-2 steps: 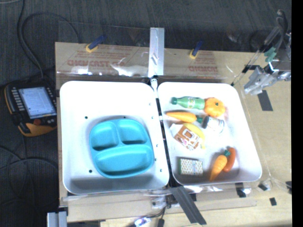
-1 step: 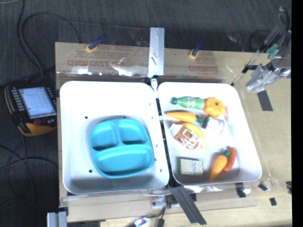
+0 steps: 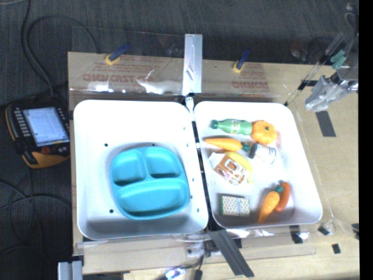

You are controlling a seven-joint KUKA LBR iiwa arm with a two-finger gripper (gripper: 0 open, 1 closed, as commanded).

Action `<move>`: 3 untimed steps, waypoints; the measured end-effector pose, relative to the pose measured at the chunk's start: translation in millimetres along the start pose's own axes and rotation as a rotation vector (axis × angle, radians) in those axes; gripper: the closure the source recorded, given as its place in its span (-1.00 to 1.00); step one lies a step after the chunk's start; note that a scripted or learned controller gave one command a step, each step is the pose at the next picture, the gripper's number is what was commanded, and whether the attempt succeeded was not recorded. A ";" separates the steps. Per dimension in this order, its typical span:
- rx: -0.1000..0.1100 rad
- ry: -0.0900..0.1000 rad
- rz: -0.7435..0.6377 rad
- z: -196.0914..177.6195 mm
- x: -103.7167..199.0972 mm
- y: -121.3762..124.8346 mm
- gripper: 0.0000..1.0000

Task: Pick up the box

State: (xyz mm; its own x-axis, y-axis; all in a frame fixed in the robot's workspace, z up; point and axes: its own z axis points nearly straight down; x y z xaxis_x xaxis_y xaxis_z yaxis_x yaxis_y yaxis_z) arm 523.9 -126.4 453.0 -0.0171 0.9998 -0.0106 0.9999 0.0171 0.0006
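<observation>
The gripper [image 3: 324, 95] sits at the upper R of the view, over the bare bench top [image 3: 338, 174] and outside both bins. It's well apart from everything in them. It is small and seen edge-on here, so one can't tell whether it's apart or together, and nothing shows in its grasp.

The box [image 3: 235, 205] lies flat in the right bin [image 3: 303, 156], near the front wall and toward the L side. It's a small rectangular item w/ a speckled grey-green top. Just R of it lie two toy carrots, an orange one [image 3: 268, 205] and a redder one [image 3: 283, 195], side by side and tilted. They are close to the box, but contact can't be judged.

Behind the box, about mid-bin, is an orange-and-white packet [image 3: 231, 170], tilted, w/ a yellow piece [image 3: 245, 162] at its R edge. Further back are a long orange veg [image 3: 222, 144], a green bottle [image 3: 231, 125] lying on its side along the back wall, and a round orange fruit [image 3: 265, 132] next to the bottle's end. A small white-and-dark item [image 3: 263, 153] sits below the fruit, too blurred to ID.

The left bin [image 3: 87, 156] holds a blue divided plate [image 3: 150, 179], three compartments, angled a bit.

Behind the bins, a metal post [image 3: 193, 63] stands at the seam btwn them, w/ yellow clamps [image 3: 116, 53] on the board either side. A teach pendant [image 3: 38, 130] lies on the floor at far L.
</observation>
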 end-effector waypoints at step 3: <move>-0.001 -0.010 -0.001 -28.2 0.3 3.2 1.00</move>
State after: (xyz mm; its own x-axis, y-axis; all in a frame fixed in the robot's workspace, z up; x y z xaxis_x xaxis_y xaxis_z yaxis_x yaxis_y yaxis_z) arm 527.1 -125.7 481.1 -0.0177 0.9996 -0.0205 0.9998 0.0178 0.0019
